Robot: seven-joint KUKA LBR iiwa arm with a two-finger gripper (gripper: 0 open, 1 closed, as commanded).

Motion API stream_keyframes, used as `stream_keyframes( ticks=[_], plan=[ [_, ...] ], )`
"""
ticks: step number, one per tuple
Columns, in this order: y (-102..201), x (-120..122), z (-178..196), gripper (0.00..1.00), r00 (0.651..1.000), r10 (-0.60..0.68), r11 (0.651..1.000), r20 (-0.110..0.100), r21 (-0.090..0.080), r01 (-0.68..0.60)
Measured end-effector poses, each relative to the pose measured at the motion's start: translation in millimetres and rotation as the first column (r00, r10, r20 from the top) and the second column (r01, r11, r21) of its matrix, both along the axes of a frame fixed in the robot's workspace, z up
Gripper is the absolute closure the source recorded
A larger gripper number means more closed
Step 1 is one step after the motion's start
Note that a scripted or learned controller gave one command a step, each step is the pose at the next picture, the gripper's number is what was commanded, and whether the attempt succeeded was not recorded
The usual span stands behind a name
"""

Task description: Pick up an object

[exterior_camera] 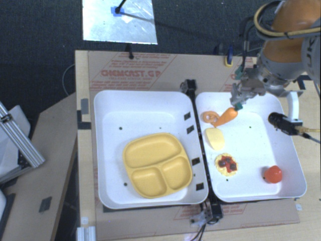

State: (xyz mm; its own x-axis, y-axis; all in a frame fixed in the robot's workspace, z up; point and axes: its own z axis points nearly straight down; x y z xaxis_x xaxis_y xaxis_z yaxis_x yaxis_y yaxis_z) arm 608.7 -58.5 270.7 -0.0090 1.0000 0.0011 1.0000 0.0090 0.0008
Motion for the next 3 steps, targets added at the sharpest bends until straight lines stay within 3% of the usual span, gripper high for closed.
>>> stream_keyframes(
  ticks=[3],
  plan=[
    [161, -54, -23, 1.00, 1.000, 0.001, 1.000, -0.002, 0.001, -0.001]
  ],
)
